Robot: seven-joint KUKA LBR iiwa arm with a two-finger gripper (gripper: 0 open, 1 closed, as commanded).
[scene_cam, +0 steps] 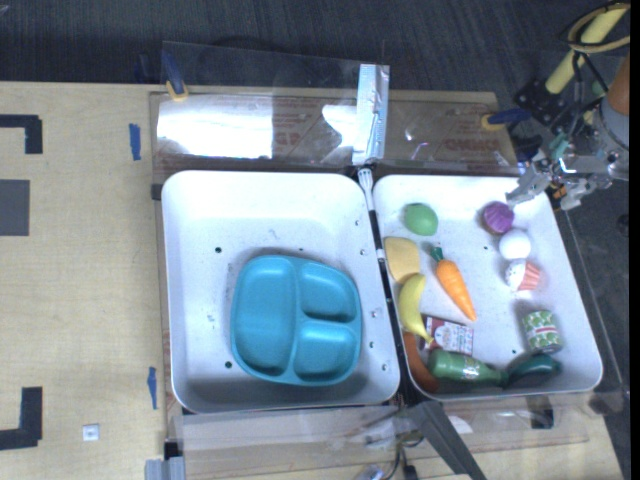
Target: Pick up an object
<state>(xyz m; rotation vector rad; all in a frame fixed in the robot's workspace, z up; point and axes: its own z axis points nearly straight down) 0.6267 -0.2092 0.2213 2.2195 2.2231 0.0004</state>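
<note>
Your hand (548, 176) hovers at the right bin's (585, 298) far right corner; you cannot tell its state. The nearest object, a purple onion (498, 217), lies just inside that rim beside a white egg (514, 245). Descend carelessly and you may strike the rim or nudge the egg. More room lies around the carrot (455, 285).

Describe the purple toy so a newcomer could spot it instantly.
Find the right-hand white bin. Near its far right corner, just below the claw, lies the purple toy. It is the one purple piece, with a white ball right beside it.
</note>
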